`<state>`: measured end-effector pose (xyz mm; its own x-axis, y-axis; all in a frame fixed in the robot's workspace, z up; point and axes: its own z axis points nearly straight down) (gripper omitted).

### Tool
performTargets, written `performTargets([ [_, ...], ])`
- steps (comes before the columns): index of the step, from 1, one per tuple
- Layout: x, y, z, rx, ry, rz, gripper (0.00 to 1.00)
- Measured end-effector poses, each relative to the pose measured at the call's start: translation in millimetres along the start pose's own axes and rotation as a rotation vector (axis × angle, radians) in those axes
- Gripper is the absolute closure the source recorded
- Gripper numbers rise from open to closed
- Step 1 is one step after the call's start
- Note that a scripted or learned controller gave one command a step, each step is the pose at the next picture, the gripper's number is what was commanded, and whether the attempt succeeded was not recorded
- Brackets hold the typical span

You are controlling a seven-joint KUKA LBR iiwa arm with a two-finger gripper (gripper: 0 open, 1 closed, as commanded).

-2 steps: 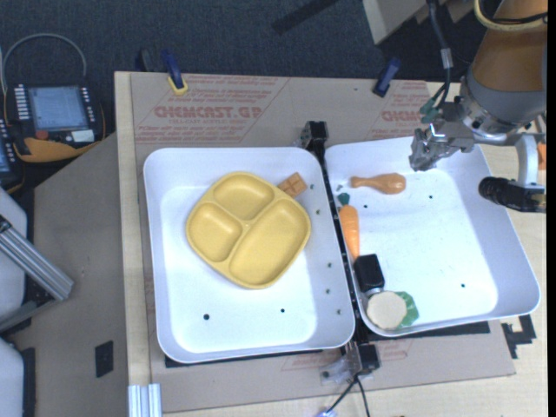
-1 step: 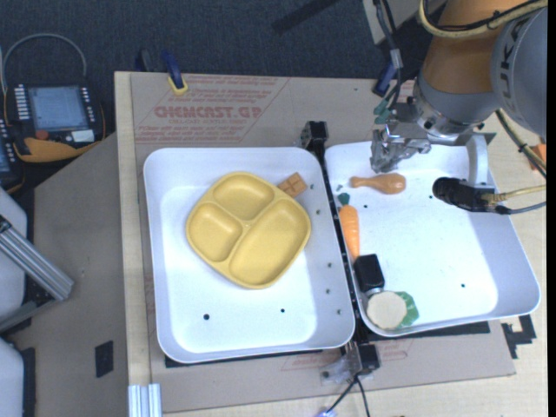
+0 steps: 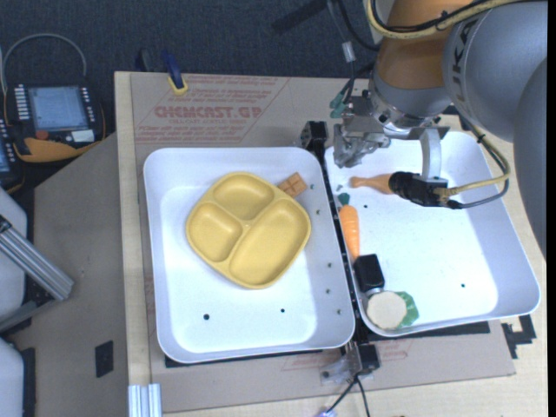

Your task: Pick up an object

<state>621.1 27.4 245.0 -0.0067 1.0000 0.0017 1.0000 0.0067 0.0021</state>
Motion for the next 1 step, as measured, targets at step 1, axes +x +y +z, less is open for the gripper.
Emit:
performTargets([
  [1,46.4,23.0,16.3,0.0,-0.001,0.001,1.0],
])
